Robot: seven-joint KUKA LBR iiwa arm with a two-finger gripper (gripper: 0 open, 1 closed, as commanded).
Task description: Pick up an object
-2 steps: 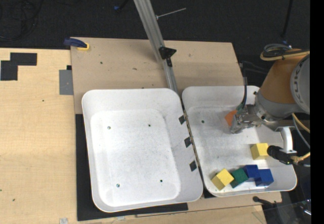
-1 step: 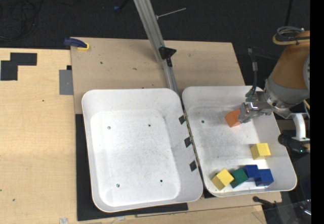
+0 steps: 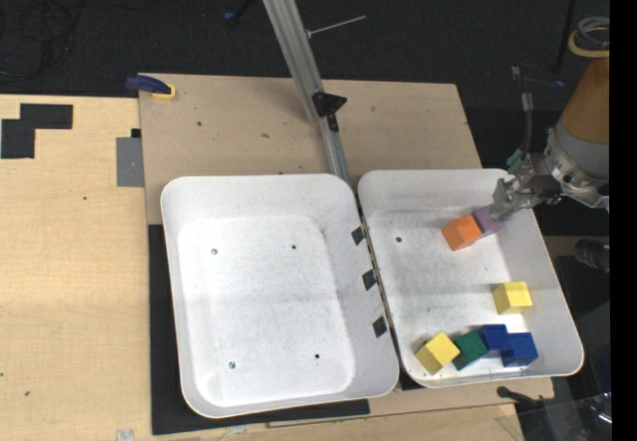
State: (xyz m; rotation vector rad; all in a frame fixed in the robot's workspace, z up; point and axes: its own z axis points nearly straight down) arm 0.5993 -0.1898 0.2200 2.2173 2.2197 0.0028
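Observation:
My gripper (image 3: 506, 200) hangs over the upper right part of the right bin (image 3: 428, 192), right beside a small purple block (image 3: 488, 223) that it partly hides. An orange block (image 3: 461, 232) lies touching the purple one on its left. Further down the bin a yellow block (image 3: 513, 297) sits alone. Along the front wall lie another yellow block (image 3: 436, 352), a green block (image 3: 470, 347) and a blue block (image 3: 509, 344), close together. Nothing visibly hangs from the gripper.
The left bin (image 3: 189, 205) sits against the right one, joined by black clips (image 3: 368, 278). A slanted aluminium rail (image 3: 299, 51) rises behind the bins. The wooden bench (image 3: 249, 120) extends to the back and left.

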